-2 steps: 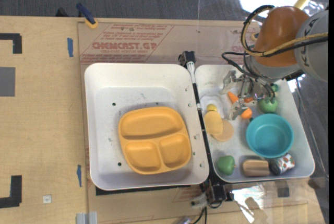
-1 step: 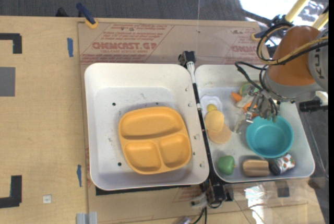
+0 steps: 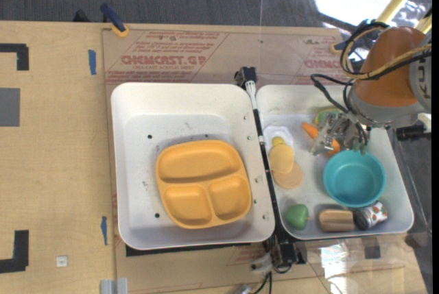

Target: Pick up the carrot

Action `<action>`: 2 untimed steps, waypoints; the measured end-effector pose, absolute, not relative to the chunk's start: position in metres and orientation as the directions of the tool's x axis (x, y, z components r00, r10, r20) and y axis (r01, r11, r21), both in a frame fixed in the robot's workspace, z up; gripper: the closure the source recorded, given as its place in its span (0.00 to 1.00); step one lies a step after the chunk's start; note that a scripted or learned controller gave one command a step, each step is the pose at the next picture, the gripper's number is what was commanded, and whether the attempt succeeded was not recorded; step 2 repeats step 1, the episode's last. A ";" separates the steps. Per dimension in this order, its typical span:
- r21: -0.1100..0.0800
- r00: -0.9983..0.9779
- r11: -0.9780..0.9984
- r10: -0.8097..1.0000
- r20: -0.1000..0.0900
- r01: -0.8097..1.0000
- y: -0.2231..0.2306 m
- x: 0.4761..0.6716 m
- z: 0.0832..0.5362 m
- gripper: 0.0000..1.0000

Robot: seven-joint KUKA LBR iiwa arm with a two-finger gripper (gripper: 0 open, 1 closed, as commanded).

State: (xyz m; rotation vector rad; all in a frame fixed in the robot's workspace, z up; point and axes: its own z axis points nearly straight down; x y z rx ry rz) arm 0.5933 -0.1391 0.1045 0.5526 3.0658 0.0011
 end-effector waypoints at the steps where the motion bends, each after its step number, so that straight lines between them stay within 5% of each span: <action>1: 0.005 -0.843 0.843 0.538 -0.008 0.538 -0.091 0.577 0.146 1.00; 2: 0.005 -0.843 0.843 0.538 -0.008 0.538 -0.091 0.577 0.146 1.00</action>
